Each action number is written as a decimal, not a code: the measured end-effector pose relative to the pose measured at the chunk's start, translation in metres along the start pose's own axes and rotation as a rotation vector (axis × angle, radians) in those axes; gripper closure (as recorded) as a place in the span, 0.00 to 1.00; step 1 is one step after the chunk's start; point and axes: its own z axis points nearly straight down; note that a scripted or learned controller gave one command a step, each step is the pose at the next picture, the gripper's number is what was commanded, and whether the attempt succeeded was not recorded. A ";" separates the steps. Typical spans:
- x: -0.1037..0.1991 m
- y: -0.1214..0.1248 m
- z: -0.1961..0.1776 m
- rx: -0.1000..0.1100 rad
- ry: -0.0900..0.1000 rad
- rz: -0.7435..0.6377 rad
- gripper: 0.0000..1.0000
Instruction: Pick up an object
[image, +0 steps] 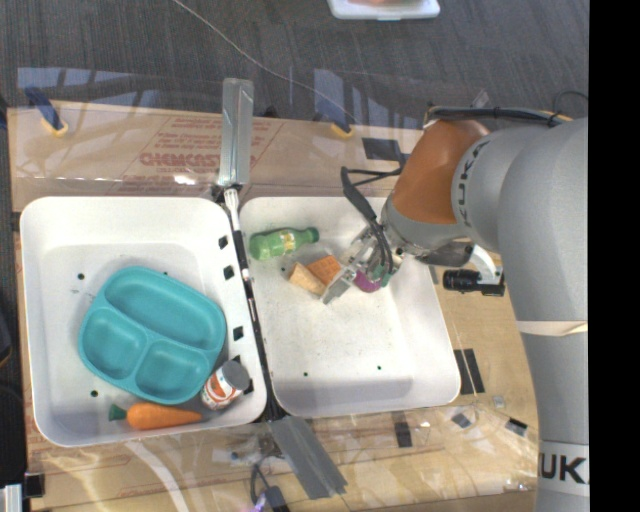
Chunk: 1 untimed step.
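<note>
One green bottle (282, 241), one brown block (315, 274), one carrot (160, 416); the hand's (350, 279) grip I cannot tell.

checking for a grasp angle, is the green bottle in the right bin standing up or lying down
Lying down. The green bottle rests on its side on the right bin's floor, cap end pointing right.

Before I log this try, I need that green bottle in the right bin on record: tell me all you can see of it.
The green bottle lies on its side near the far wall of the right bin, close to the divider between the bins. It looks like glossy plastic, a pale green body with a yellowish label band and a darker green neck end pointing toward the arm. Nothing rests on it. The tan wedge-shaped item lies just in front of it, whether touching is unclear. The gripper is off to its right, apart from it.
</note>
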 end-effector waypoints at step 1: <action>0.019 0.036 0.000 -0.001 -0.001 0.431 0.00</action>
